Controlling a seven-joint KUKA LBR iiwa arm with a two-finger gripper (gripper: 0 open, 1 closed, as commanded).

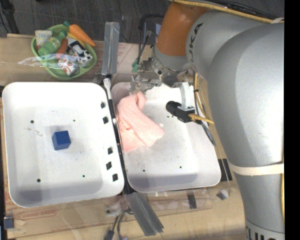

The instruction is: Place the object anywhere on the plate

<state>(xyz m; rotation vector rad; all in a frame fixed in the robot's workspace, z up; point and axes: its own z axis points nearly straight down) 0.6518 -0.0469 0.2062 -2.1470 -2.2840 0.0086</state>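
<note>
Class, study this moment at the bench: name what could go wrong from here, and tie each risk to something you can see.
1. The pink cloth is limp and draped against the right bin's wall; it may slip from the claw or snag there.
2. No plate is visible, so the blue cube in the left bin has no evident target.

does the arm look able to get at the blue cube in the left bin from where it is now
Probably yes. The blue cube sits alone on the open floor of the left bin, with nothing over or against it. The gripper is over the right bin at the pink cloth, so it must cross the divider first.
</note>
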